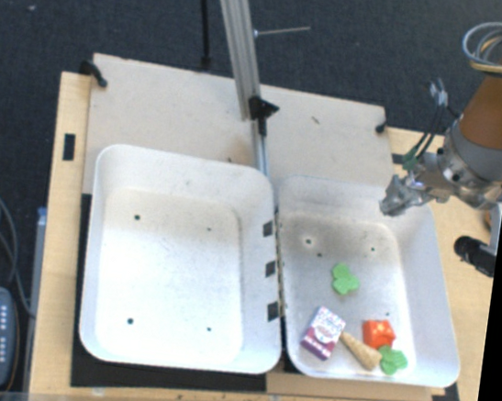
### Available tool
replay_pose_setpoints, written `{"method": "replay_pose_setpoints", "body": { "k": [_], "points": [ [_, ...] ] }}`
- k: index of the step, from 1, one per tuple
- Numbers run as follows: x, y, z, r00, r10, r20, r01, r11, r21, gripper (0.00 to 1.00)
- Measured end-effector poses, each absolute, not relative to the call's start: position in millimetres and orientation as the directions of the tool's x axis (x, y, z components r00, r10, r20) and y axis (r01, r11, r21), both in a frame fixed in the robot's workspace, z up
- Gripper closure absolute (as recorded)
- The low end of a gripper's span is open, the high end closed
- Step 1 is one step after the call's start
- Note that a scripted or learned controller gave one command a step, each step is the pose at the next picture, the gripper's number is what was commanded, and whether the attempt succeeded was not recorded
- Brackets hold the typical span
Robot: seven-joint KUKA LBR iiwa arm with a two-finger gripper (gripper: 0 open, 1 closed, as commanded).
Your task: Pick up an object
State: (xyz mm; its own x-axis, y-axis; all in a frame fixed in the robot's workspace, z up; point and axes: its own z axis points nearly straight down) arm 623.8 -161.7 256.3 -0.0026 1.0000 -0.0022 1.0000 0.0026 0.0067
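Above the far right corner of the right bin (427, 266), our gripper (398, 199) hangs over the rim, well apart from everything it might pick; at this slant we cannot tell how it is set, and we see nothing in it. All the candidates lie in that bin's near half. A small green piece (345, 279) sits alone near the middle, the easiest target in our judgement since it has free space on every side. Nearer the front, a purple-and-white carton (322, 333) lies just beside a tan cone (360, 351), with a red block (379, 333) and a second green piece (392, 360) crowded against them near the front wall. We judge all of these light, toy-like and fairly stiff; the carton offers flat sides for a squeeze across its narrow width, while the cone looks prone to slip or roll. The left bin (105, 249) holds no objects we can see.
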Motion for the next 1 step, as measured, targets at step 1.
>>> {"method": "replay_pose_setpoints", "body": {
  "k": [1],
  "points": [
    [623.2, -106.0, 246.6, -0.006, 1.0, 0.001, 1.0, 0.006, 0.0, 1.0]
  ]
}}
